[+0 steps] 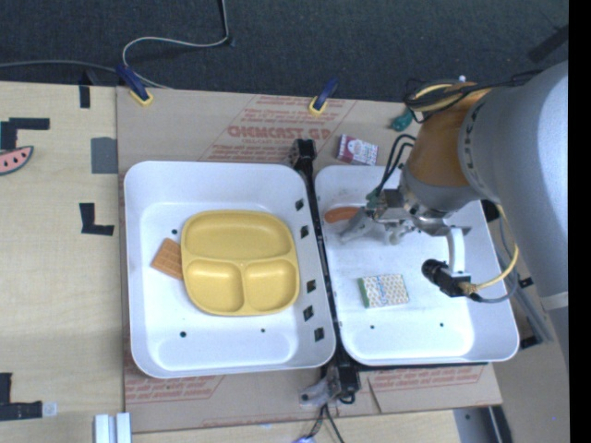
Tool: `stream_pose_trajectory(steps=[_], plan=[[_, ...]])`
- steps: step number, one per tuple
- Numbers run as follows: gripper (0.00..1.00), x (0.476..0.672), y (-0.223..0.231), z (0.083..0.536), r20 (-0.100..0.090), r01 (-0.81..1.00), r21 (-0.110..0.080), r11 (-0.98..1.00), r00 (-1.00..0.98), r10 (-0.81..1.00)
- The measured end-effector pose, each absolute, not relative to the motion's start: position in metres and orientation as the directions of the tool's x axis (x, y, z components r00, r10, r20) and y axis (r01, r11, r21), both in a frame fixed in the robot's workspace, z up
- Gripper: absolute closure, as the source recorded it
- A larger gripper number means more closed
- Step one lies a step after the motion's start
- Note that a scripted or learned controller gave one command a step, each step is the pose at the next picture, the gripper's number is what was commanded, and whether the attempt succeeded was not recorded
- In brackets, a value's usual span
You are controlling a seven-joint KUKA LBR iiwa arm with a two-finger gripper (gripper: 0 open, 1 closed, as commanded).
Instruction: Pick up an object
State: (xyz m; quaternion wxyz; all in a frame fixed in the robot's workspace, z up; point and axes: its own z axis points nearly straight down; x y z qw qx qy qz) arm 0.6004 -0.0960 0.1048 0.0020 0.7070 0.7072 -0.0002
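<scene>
Cardboard-covered bench (pixel 249 132), two shallow white bins. Left bin (pixel 157 340) has a yellow divided plastic plate (pixel 242 260). Right bin (pixel 462 340): small green patterned card (pixel 384 290), and an orange object (pixel 343 215) touching the gripper (pixel 369 224).

A sheet of brown cardboard (pixel 231 137) with red lettering lay on a pale wooden bench (pixel 55 275). Beyond the bench stretched dark grey carpet (pixel 369 17), crossed by a thin cable (pixel 175 40). Black tape marks (pixel 90 220) dotted the wood, and two yellow clips (pixel 323 100) held the cardboard's far edge.
</scene>
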Motion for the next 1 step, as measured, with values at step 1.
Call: stream_pose_trajectory(steps=[1], plan=[[0.00, 0.5693, -0.1067, 0.0864, -0.001, 1.000, 0.004, 0.002, -0.002, 1.000]])
